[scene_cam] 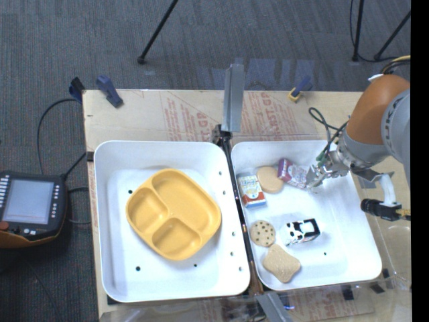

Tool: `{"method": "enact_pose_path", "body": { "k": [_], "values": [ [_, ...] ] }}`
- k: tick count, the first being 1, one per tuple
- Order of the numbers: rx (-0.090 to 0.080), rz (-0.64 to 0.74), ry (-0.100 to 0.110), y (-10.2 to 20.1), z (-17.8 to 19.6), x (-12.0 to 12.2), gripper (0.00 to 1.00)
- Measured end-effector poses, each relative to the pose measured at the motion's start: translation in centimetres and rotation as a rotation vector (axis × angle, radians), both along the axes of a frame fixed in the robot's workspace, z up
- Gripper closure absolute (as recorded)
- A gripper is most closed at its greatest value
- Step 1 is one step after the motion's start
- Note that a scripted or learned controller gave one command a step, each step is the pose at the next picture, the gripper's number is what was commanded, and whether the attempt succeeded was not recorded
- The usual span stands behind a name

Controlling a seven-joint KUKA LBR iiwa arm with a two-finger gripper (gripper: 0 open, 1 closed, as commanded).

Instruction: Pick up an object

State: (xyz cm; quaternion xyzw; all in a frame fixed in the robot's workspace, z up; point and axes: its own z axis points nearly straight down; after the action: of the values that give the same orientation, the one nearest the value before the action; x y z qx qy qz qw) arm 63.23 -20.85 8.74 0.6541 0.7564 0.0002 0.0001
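In the right bin [348, 247], my gripper [320, 174] is low over the upper middle, right at the right end of a maroon snack packet [292, 172]. The packet lies on the bin floor, its silvery end beside the gripper tip. Left of it are a flat tan disc [270, 179] and a small red and blue carton [250, 189]. Nearer the front lie a chocolate chip cookie [262, 233], a black and white toy cow [301, 231] and a slice of toast [281, 263].
A yellow divided plate [173, 213] sits in the left bin [107, 180]. The arm's orange band [375, 116] and grey wrist hang over the right bin's far right corner. A grey post [233, 102] stands behind the bins, and a teach pendant [30, 206] rests at the far left.
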Motion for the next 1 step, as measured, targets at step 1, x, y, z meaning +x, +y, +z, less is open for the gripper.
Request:
{"method": "enact_pose_path", "body": {
  "k": [1],
  "values": [
    [-0.001,0.212,-0.003,1.64,3.57,1.26,1.0]
  ]
}}
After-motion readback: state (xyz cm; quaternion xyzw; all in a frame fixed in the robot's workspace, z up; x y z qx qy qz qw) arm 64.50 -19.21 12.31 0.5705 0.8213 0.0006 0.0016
